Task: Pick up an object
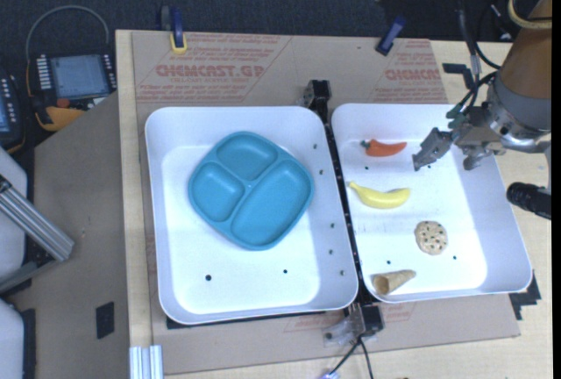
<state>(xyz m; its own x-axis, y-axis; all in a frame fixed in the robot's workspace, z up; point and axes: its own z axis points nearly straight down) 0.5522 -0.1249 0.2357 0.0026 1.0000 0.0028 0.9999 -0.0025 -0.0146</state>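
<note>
Two white bins sit side by side in front of me. The left bin (166, 193) holds a blue divided plate (252, 189) and nothing I am after. The right bin (491, 263) carries my choices: a red-orange pepper (384, 147) near its far edge, a yellow banana (380, 195) just below it, a round cookie (430, 237) further toward the near side, and a cone-shaped piece (392, 281) by the near rim. My pincer (451, 151) hangs over the right bin's far side, to the right of the pepper, its fingers apart with nothing between them. By my judgement the pick is not yet begun in earnest: all four items lie in the bin, and descent, closing and lifting all remain.
</note>
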